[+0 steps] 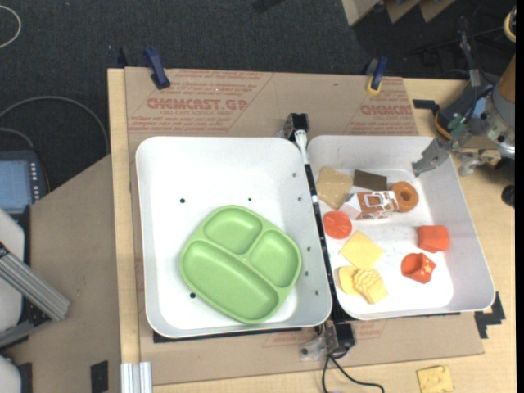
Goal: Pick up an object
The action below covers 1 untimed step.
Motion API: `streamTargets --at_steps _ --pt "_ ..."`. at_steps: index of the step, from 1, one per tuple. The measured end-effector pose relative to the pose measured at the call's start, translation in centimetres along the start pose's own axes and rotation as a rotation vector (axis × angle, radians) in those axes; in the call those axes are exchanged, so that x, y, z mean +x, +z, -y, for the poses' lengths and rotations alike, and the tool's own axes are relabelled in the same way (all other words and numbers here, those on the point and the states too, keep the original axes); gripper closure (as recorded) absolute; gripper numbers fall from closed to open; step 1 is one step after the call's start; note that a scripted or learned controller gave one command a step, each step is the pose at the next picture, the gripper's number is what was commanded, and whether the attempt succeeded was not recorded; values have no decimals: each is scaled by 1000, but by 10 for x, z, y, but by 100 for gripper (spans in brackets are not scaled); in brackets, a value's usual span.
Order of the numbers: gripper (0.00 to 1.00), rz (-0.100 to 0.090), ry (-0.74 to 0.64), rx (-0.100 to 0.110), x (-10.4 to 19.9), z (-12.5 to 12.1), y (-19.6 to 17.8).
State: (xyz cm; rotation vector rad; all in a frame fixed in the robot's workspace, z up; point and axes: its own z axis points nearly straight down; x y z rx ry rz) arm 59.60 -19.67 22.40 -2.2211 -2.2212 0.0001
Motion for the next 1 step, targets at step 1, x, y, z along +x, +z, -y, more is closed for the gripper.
streamTargets --at_steps 1 --pt "0 0 -3 -4 -19 39 128"
